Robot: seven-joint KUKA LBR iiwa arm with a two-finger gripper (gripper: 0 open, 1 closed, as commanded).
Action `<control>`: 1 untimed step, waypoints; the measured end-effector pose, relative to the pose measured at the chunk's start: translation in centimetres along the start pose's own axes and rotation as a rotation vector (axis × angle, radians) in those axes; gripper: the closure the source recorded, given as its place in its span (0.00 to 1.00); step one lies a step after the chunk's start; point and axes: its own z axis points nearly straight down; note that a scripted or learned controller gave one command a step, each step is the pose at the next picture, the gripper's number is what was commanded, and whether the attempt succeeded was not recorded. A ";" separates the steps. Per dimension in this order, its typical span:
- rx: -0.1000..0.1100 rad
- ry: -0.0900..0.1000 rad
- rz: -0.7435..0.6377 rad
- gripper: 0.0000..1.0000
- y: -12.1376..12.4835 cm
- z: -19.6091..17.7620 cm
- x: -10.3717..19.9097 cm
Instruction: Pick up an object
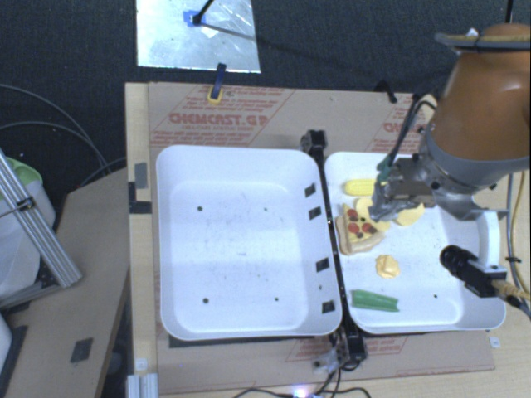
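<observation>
The right bin (431, 309) holds a pizza slice (359, 230), a yellow banana-like piece (359, 187), a pale yellow round piece (408, 215), a small yellow lump (387, 265) and a green bean pod (375, 301). My gripper (383, 208) hangs low over the bin's upper middle, just right of the pizza slice and beside the pale yellow piece. The wrist body hides the fingertips.
The left bin (241, 239) lies beside the right one, with a black clamp rail (328, 230) between them. Cardboard (249, 114) lies under both bins. A metal sheet (197, 23) sits beyond the bench. An aluminium frame (33, 230) stands at left.
</observation>
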 end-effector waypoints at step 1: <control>-0.004 0.000 -0.006 1.00 2.1 -6.3 1.5</control>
